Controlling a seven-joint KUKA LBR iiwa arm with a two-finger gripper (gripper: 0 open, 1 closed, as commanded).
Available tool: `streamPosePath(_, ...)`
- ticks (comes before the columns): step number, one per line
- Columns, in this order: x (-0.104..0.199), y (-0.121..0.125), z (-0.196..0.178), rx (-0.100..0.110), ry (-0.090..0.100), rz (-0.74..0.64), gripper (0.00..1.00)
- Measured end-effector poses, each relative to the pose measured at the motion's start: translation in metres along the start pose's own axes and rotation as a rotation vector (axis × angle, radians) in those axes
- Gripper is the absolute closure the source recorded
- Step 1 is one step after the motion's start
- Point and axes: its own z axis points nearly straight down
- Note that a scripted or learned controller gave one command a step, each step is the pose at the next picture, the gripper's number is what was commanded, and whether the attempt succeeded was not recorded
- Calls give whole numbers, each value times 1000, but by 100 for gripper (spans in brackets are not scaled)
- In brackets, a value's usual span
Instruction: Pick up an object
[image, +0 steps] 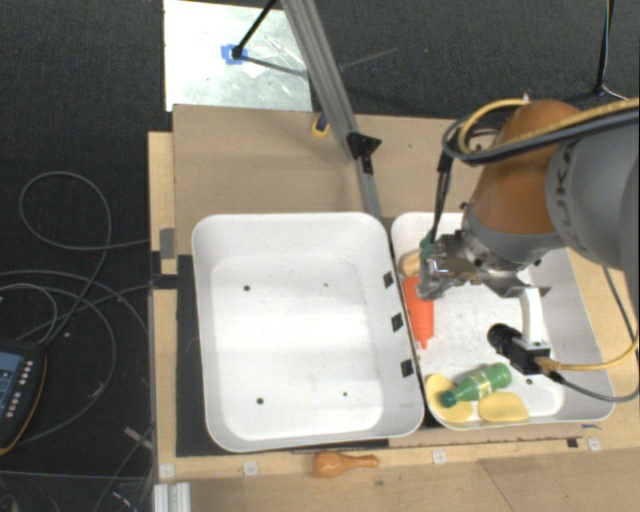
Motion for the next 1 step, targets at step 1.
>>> streamPosePath(1, 64, -7, -6, 0, 1, -1, 100)
